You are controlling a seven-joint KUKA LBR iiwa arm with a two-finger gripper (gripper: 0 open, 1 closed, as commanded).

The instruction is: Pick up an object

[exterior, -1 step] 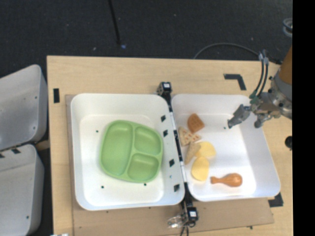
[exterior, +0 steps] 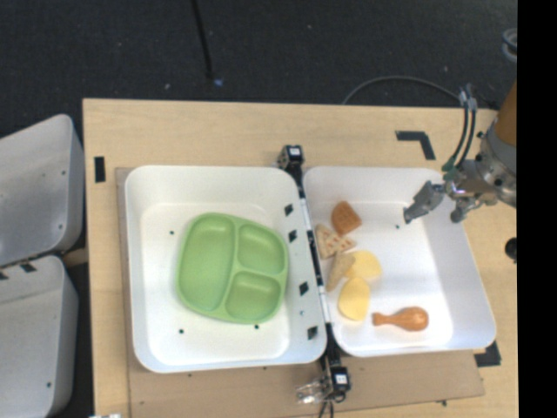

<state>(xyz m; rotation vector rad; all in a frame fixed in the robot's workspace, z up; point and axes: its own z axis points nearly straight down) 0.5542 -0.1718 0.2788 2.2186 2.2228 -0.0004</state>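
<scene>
Jaws (exterior: 439, 202) open and empty over right bin (exterior: 461, 259), no readable writing.

Nothing readable is showing anywhere: no words, labels, brands or numbers are appearing on the surface (exterior: 218, 133) (plain black corner marks aside).

Dark floor (exterior: 261, 33); tan bench (exterior: 218, 133); white panels (exterior: 35, 190).

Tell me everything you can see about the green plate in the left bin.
The green plate is light green and looks like smooth plastic. It has rounded corners and three compartments: one long on its left side, two smaller on its right. It lies flat and slightly turned on the floor of the left bin, about in the middle, away from the walls. Nothing lies on it or touches it.
</scene>
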